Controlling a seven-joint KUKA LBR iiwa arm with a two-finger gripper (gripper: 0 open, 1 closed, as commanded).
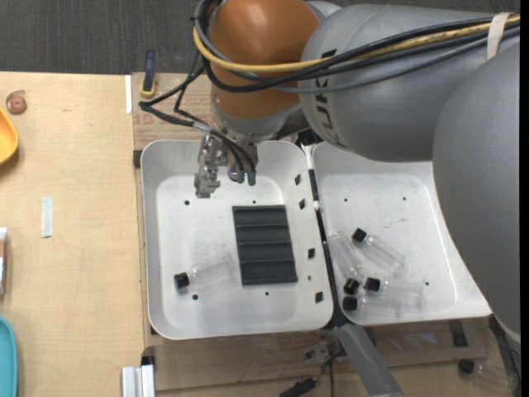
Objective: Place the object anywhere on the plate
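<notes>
The grey arm sweeps in from the right and fills the upper right of the view — a thick curved link that narrows toward the wrist. The orange band sits above the wrist as a rounded dome, with yellow and black cables looped around it. Below it the gripper points downward — its thin metal parts hang close together, too small and cluttered to read their spacing.

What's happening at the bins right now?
The arm has its end effector over the back of the left bin. A dark ribbed plate lies in that bin's middle, with one clear vial near its front left. Several more vials lie in the right bin. Nothing sits on the plate yet.
</notes>
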